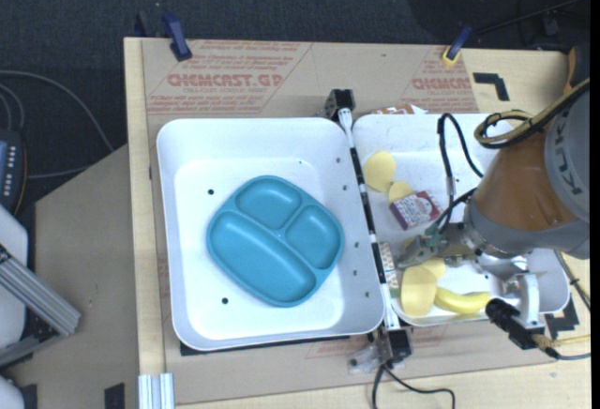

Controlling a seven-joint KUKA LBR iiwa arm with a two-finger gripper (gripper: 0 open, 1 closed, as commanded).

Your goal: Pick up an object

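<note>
The right bin (412, 128) holds several small items. A pale yellow piece (380, 170) lies near its left wall, with a smaller yellow bit (400, 192) just below it. A maroon packet (414, 208) sits at the bin's middle. At the front lie a round yellow piece (419, 288) and a yellow banana (461, 302). The gripper (433, 246) is low in this bin, between the packet and the round yellow piece. The orange-banded wrist (525, 191) hides the bin's right half.
In the left bin (187, 304) a blue divided plate (273, 239) lies flat. Black clips (339, 103) join the bins at the back and at the front (394, 341). Cables (487, 130) loop over the right bin's far side. Blue clamps (175, 37) hold the board.
</note>
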